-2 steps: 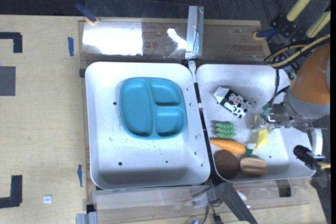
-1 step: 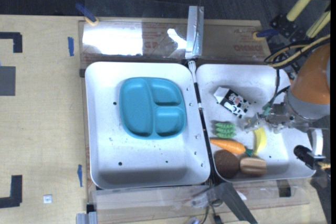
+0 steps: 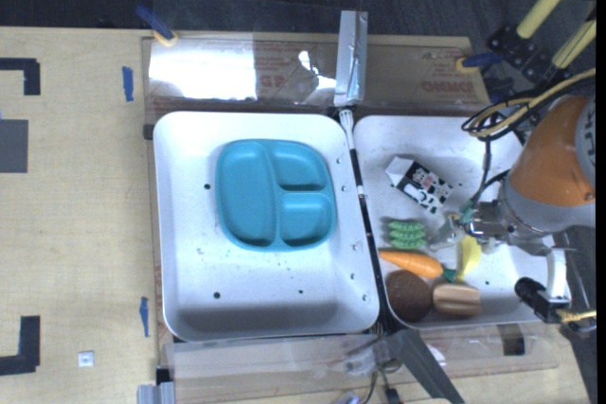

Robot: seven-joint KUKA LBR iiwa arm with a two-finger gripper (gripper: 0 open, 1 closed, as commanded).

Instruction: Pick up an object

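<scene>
Jaws of the gripper [image 3: 466, 224] sit low over the right bin [image 3: 426, 142], and we cannot tell whether they are released or clenched; the grey arm [image 3: 559, 167] with its orange band comes in from the right. We see a small yellow banana [image 3: 468, 254] just below the gripper, close to it or touching; beside it lie a carrot [image 3: 410, 263], green pea pods [image 3: 405, 232], a brown round fruit [image 3: 409, 294] and a tan bread roll [image 3: 456, 299]; a black-and-white carton [image 3: 421, 183] lies further up. We find a blue divided plate [image 3: 276, 194] in the left bin [image 3: 189, 284].
</scene>
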